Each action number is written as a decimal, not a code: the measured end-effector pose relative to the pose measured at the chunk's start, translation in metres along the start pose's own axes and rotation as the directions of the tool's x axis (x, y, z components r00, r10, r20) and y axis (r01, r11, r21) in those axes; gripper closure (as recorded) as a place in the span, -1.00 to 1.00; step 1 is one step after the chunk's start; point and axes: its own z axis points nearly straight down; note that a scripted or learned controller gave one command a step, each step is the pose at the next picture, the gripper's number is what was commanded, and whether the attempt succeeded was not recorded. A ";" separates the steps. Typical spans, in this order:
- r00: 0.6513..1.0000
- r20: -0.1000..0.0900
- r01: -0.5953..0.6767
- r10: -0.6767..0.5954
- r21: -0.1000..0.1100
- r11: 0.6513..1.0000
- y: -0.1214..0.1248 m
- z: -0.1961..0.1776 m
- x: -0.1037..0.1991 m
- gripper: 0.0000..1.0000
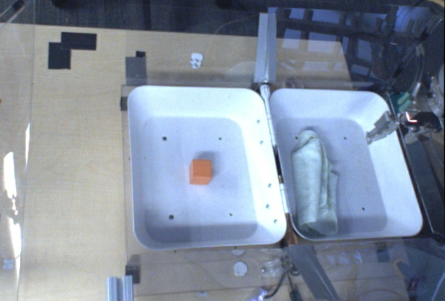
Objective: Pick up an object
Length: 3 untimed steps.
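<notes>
Orange cube [201,172] in left bin [149,119]

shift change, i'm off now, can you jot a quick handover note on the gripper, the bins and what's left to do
Gripper: at the right bin's right rim, near its far corner, holding nothing that can be seen; whether it is open or shut cannot be told.
Orange cube: lying alone near the middle of the left bin.
Rolled pale cloth: lying lengthwise in the right bin, toward its left wall.
Done: nothing picked up yet; both things lie in their bins.
Left: pick one. The cloth looks the nearer of the two to the gripper.
</notes>
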 end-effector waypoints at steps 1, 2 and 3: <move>0.992 0.000 -0.129 0.129 -0.004 0.992 0.014 0.176 0.017 -1.00; 0.992 -0.001 -0.128 0.128 -0.006 0.992 0.015 0.165 0.018 1.00; 0.968 0.000 -0.253 0.253 -0.003 0.968 0.073 0.073 0.035 1.00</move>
